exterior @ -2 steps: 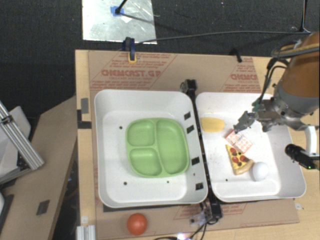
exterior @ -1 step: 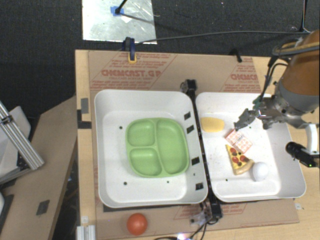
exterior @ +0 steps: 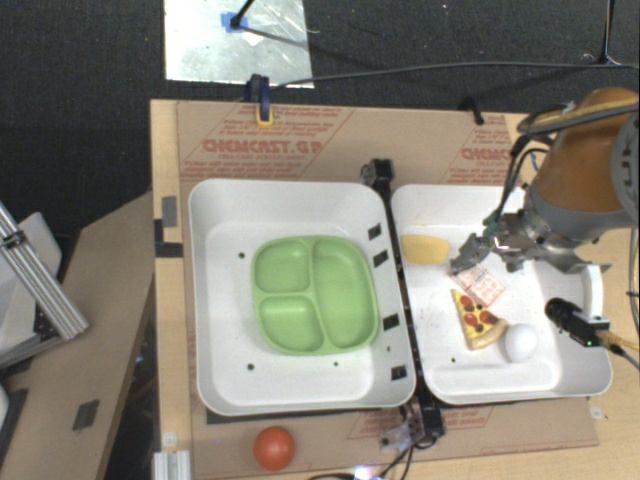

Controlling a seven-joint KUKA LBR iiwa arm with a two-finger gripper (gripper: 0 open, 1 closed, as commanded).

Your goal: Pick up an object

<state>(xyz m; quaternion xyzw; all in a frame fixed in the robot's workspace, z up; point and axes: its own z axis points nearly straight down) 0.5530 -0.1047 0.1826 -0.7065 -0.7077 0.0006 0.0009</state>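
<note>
The claw (exterior: 478, 258) hangs in the right bin; I cannot tell its state. The pizza (exterior: 477, 318) lies just below it: drop straight, centre, then close.

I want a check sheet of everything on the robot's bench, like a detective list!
Surface: brown board bearing two white bins, left bin, right bin.
Job's things: in the right bin, pizza slice toy, white egg, yellow piece, small red-patterned packet.
Clutter: green divided plate in the left bin; orange ball on the front of the board.
Claw: claw low over the right bin, above the packet.
Cables: black cable across the back.
Surroundings: shiny sheet, metal rail.
</note>
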